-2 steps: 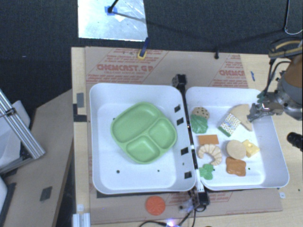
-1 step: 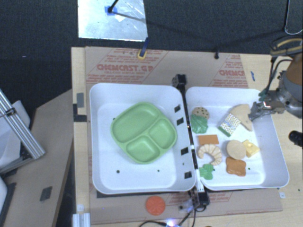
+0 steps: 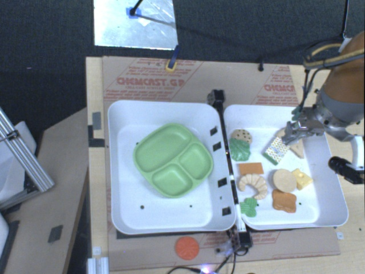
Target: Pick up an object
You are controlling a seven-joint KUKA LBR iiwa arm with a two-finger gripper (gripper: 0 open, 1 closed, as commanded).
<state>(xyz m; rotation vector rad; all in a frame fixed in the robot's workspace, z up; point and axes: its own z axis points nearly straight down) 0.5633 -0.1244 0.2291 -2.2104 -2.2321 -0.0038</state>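
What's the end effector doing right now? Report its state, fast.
End effector: cannot be told; it sits over the right bin, beside a patterned packet.

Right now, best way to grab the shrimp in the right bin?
Judging from above: take the shrimp across the thick middle of its curved body, coming straight down. It lies flat, with the orange cracker just above and the round biscuit to its right, so close the fingers across the narrow width, clear of both.

Bright, even overhead light here; glare flares off the foil sheet, the white bins nearly blow out, shadows stay soft, and detail looks slightly grainy.
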